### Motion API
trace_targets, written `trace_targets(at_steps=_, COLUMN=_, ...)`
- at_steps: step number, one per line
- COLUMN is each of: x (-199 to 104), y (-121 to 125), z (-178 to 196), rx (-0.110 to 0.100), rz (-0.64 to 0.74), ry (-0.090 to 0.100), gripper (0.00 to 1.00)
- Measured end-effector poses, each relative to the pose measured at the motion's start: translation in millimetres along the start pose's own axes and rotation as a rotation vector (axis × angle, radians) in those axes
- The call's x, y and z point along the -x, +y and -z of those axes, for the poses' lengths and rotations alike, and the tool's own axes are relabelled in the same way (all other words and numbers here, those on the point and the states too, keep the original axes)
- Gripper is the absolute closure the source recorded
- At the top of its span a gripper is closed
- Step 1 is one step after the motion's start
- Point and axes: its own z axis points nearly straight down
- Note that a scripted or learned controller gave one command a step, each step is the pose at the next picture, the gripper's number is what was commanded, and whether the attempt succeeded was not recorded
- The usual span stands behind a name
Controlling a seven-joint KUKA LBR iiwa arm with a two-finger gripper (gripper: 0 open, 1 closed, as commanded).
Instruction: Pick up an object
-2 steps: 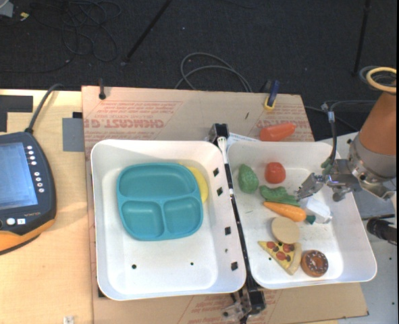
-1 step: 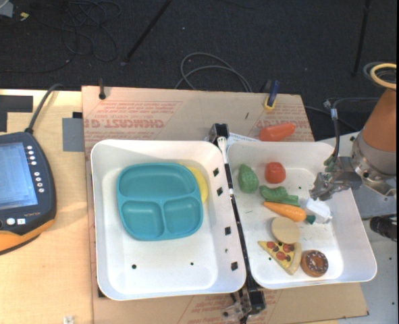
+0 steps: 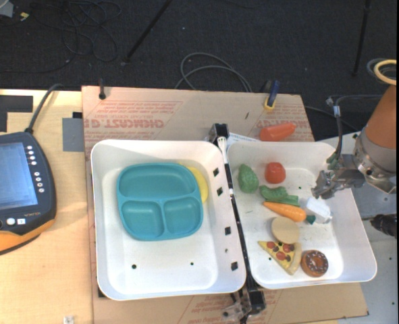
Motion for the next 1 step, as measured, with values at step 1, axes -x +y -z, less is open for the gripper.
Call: trace_targets(at_steps=1, x=0.7, y=-0.2, z=9.2, rx=-0.001, rz=0.0, ry=0.001, gripper=1.0)
